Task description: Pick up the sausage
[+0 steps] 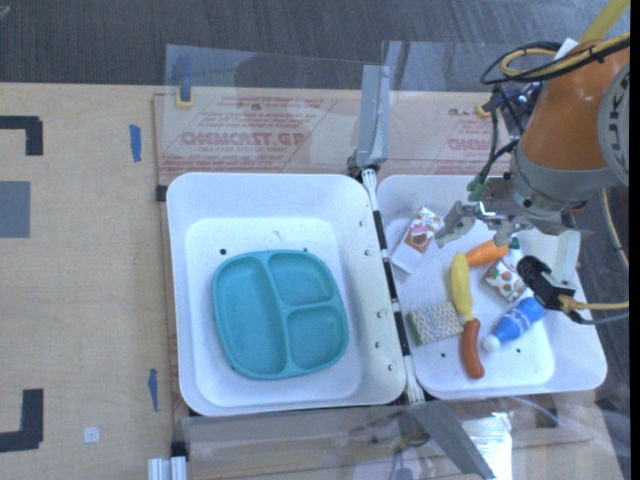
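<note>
- Near the front of the right bin (575, 373), the sausage (471, 347) lies flat, just below the banana (460, 284).
- Likely light, smooth, slightly soft; grip across its middle.
- Blue bottle (517, 321) sits just beside it.
- Tool (487, 220) hovers over the bin's back; jaw opening cannot be determined.

Overhead slanted view of both bins (190, 268)

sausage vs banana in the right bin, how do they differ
The sausage is reddish-orange; the banana is yellow. The sausage looks a little shorter than the banana. The sausage lies nearer the bin's front edge, beside the blue bottle; the banana lies above it in the camera view, closer to the carrot. Both are elongated, lie flat and run roughly lengthwise up the view.
</note>
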Controlling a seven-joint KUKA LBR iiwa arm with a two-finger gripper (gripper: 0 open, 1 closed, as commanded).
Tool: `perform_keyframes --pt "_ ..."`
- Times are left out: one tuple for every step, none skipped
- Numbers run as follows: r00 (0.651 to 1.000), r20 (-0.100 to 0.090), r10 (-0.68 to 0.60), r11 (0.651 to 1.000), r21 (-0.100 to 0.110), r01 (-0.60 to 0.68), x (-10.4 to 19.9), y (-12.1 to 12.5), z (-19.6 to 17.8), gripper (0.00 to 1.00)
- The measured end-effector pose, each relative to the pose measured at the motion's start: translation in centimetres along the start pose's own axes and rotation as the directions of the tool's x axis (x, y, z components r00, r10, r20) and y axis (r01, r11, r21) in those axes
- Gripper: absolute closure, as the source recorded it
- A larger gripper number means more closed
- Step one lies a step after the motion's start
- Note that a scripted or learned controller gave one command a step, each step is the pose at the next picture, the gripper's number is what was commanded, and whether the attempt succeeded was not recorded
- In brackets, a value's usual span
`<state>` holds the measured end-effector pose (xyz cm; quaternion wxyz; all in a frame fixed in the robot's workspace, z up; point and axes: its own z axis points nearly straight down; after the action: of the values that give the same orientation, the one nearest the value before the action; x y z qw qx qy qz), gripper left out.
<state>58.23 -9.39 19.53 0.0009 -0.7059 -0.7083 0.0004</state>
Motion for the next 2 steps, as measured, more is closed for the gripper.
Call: perform_keyframes --pt "1.0 0.0 0.016 1.0 0.0 -0.016 -3.0 -4.7 6.2 0.0" --pt "0.999 0.002 -0.034 0.999 -0.027 0.034 -3.2 -8.2 10.0 0.0"
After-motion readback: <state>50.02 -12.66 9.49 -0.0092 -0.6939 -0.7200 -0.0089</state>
